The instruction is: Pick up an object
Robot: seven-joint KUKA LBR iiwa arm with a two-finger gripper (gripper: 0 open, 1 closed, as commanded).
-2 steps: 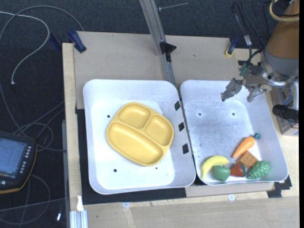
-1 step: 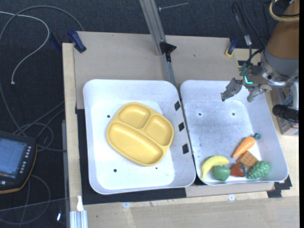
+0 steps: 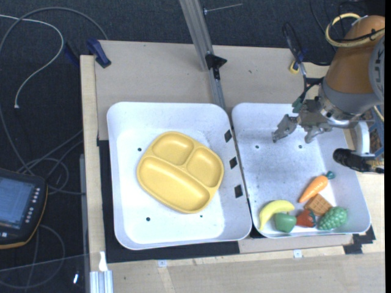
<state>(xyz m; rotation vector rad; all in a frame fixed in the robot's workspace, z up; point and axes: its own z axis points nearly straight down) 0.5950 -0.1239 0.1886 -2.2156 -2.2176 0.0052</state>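
Note:
My gripper (image 3: 297, 132) hangs over the upper part of the right bin (image 3: 269, 170), fingers spread open with nothing between them. The toy food lies in that bin's lower right corner, well below the gripper: an orange carrot (image 3: 314, 188), a yellow banana (image 3: 273, 210), a green apple (image 3: 285, 222), a red strawberry-like piece (image 3: 305, 218), a tan cracker (image 3: 319, 204) and a green bunch of grapes (image 3: 333, 218). They lie packed close together, some touching.
A yellow divided plate (image 3: 179, 171) rests in the left bin (image 3: 128, 224). A metal post (image 3: 197, 17) rises between the bins at the back. Cables trail off the bench's left side, near a pendant (image 3: 18, 207).

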